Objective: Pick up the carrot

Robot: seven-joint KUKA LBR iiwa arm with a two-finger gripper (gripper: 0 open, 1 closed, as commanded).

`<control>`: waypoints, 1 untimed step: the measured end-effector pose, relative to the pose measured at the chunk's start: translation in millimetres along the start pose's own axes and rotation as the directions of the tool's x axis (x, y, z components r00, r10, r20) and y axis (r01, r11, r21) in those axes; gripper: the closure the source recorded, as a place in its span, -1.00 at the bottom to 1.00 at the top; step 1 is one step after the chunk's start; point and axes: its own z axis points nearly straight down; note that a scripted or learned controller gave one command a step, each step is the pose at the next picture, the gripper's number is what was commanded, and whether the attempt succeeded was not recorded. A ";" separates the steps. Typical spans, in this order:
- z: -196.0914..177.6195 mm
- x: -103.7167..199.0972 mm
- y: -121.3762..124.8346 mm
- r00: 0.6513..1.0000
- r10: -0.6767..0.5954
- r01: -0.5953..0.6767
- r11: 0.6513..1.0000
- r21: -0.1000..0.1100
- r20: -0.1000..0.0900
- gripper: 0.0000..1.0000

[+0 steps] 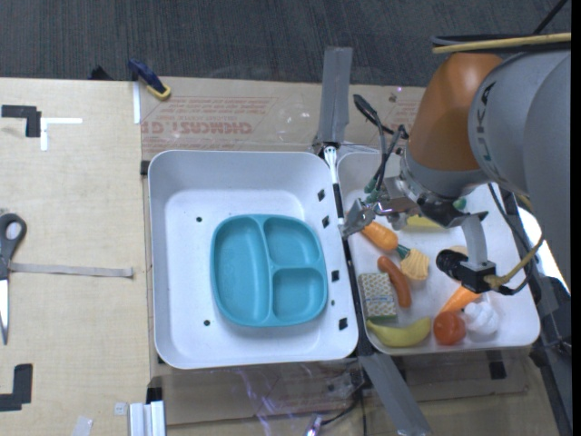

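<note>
I see the carrot [379,236] lying in the right bin [517,332] near its left wall, hand [361,214] just above-left of it with fingers apart on nothing, corn cob [416,263] and sausage [395,282] just beside, teal divided plate [270,269] in left bin [172,271].

right bin [517,339] half behind arm [508,107]

Divided tray [270,270] in left bin [172,243], carrot [379,236] in right bin [517,321]

Glossy white plastic bins [172,243], smooth teal plastic tray [270,269], matt wooden bench [68,316]
</note>
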 end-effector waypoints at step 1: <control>0.1 0.0 0.0 1.000 0.000 0.000 1.000 0.000 0.000 -1.00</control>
